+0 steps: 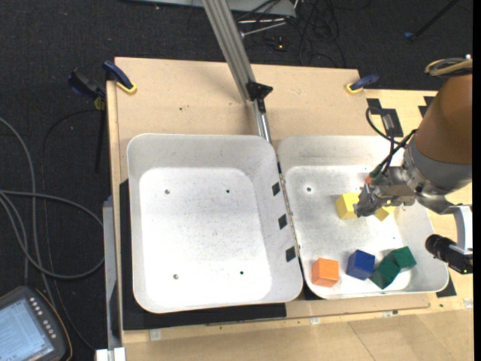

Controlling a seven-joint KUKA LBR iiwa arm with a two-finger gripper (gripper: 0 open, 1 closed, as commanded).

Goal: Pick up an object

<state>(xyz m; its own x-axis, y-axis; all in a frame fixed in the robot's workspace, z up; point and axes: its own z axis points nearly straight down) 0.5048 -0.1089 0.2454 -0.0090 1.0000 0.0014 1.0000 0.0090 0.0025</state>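
Two bins: left bin (150, 164), right bin (316, 164) with orange block (325, 271), blue block (361, 264), green blocks (394, 266) along near edge. Arm reaches in from right, gripper (370, 204) down on yellow block (348, 205). Jaw state: cannot tell.

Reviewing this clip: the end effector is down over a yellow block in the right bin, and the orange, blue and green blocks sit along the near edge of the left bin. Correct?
Not quite. The orange block, blue block and green blocks lie along the near edge of the right bin, as the camera view shows. The end effector is over the yellow block there.
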